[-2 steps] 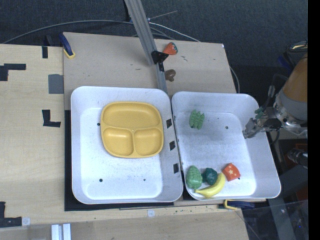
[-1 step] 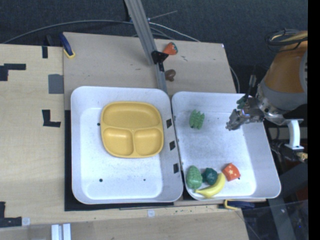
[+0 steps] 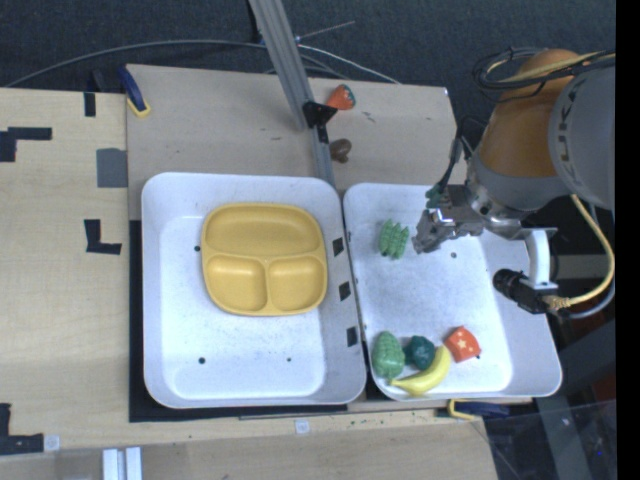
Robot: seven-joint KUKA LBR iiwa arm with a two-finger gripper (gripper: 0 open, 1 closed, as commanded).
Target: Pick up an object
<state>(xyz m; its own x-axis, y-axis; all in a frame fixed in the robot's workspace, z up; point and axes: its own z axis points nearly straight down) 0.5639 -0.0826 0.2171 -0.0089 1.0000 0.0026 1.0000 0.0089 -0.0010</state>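
Plywood worktop [image 3: 220,118] on dark carpet, two white bins. Left bin [image 3: 160,268] has a yellow divided tray [image 3: 265,258]. Right bin [image 3: 520,358]: green knobbly toy [image 3: 393,239] just beside the tool [image 3: 432,230], banana [image 3: 428,375], orange piece [image 3: 462,344] in its near corner.

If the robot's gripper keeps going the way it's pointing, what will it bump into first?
Probably the bumpy green toy. The gripper points left and down in the right bin, and that toy sits just past it. How high the gripper hangs is hard to tell.
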